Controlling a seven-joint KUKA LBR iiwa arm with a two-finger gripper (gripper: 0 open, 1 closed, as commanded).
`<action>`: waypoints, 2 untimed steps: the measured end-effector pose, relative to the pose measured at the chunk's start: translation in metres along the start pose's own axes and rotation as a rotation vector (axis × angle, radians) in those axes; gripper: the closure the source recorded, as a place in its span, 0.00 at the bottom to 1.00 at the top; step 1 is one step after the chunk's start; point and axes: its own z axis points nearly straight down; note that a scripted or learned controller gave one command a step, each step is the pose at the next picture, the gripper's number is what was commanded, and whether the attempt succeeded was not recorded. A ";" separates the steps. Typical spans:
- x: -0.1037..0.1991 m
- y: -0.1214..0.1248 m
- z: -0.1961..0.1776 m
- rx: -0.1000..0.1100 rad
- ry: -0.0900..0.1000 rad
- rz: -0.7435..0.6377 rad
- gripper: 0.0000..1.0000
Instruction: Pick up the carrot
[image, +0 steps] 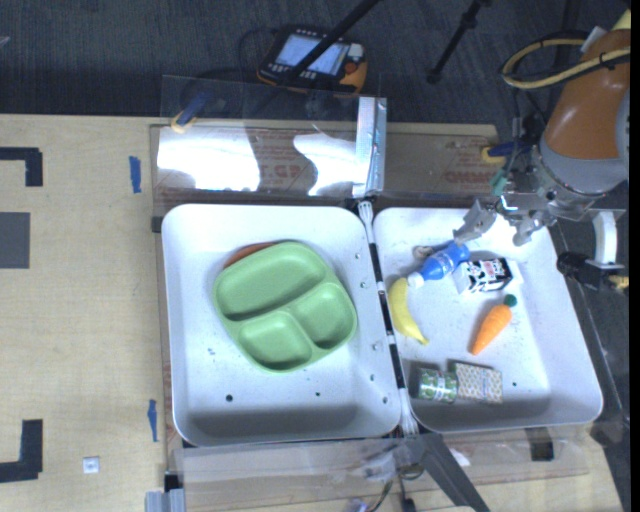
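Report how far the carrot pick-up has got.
Done: nothing visible yet. The small orange carrot with the green tip lies loose on the floor of the right-hand shallow white bin, between the yellow banana and the bin's right wall.
In hand: the two-finger gripper hovers open above the bin's far edge, holding nothing.
Left: descend over the carrot, close, lift.

Lighting's pretty bright and even, coming from overhead. Big blown-out glare on the clear plastic sheet along the table's far edge, basically pure white there. Soft shadows pool along the near inside walls of the two shallow white bins. Whole picture is a bit soft and grainy, and the dark floor past the far edge goes murky.
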 end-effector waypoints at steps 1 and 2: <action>-0.022 -0.058 0.092 -0.001 -0.001 -0.045 0.00; -0.055 -0.071 0.129 -0.003 0.000 -0.117 0.00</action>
